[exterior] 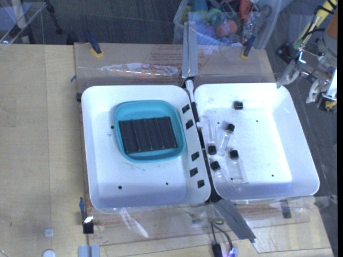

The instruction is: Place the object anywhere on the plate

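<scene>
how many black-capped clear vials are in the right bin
5 black caps show, though the clear bodies are faint. One sits alone near the back. Four cluster by the divider: at and. An uncapped vial could go unseen against the white right bin.

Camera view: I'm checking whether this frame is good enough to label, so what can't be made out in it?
- Gripper: at the right edge, partly cut off; finger state unreadable.
- Clear vials in the right bin: see-through against white, so their count and outlines are uncertain; mostly the black caps show.
- Dark ridged insert on the teal plate: too small to identify.
- Box of colourful items: blurred, cut by the top edge.
</scene>
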Available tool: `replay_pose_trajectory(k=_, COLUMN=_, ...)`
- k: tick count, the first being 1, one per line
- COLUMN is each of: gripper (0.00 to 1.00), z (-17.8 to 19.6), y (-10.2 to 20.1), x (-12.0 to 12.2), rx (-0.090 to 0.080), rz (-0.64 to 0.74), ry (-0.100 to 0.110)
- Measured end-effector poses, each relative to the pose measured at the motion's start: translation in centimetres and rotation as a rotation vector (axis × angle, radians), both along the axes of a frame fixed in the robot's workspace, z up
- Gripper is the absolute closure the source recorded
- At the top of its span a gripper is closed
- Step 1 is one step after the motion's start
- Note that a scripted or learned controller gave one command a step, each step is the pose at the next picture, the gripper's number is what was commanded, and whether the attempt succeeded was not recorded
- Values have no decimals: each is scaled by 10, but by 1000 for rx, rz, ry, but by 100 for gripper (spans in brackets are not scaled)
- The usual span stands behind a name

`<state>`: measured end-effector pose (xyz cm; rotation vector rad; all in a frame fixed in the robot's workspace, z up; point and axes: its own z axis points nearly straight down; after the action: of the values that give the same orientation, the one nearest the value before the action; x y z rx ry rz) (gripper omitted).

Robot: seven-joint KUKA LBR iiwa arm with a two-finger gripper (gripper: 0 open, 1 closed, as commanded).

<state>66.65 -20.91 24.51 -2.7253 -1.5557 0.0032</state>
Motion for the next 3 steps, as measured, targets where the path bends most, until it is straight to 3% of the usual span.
replay_pose_trajectory(k=1, gripper=0, z=-10, y=-2, x=0, rx=-1, rz=44, ry=1)
replay_pose_trajectory(k=2, gripper=0, z=-11, y=-3, x=0, rx=1, rz=-6, ry=0)
replay_pose_trajectory(k=3, gripper=100, z=-1, y=-2, x=1, rx=1, rz=-4, ry=-1)
